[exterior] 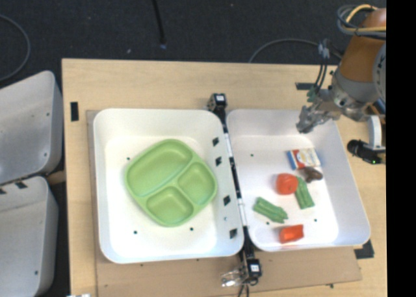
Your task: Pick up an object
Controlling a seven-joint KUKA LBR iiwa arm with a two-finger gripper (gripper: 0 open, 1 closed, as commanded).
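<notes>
Wooden bench point(78, 159) on dark floor; left bin point(110, 237) holds a green divided plate point(170, 182); right bin point(344, 224) holds a red-white carton point(303, 158), print unreadable, red ball point(286, 183), two green pieces point(270, 209), orange block point(291, 232); gripper point(311, 120) above the bin's far edge, finger state indiscernible.

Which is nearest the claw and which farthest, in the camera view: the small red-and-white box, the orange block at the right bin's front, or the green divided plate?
From the claw:
1. Small red-and-white box, right bin, just below it.
2. Orange block, right bin's front edge.
3. Green divided plastic plate, left bin, farthest.
</notes>
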